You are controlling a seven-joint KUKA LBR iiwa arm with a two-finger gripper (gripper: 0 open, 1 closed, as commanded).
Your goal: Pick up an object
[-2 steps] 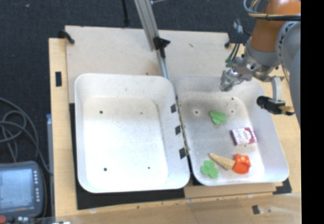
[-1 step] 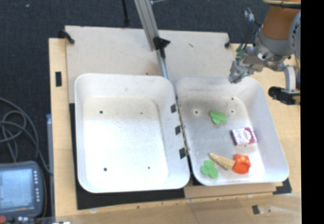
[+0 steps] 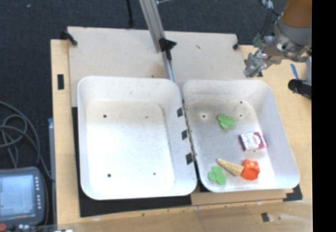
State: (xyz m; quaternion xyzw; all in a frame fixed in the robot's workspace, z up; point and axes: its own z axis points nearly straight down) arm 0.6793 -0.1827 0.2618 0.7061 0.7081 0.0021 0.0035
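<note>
- No legible text, nos. or brand marks anywhere in this view.
- Small carton (image 3: 252, 141) in right bin (image 3: 278, 120): purple & white print on its face, maybe a label, too blurred to read.
- Screen device (image 3: 20, 197) at bottom-left corner: pale display w/ faint lines, nothing readable.
- Black marks along the divider btw bins: plain tape or clips, no lettering seen.

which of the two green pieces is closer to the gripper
The upper green piece, near the right bin's middle, is closer to the gripper; the lower green piece lies beside the cone.
</note>
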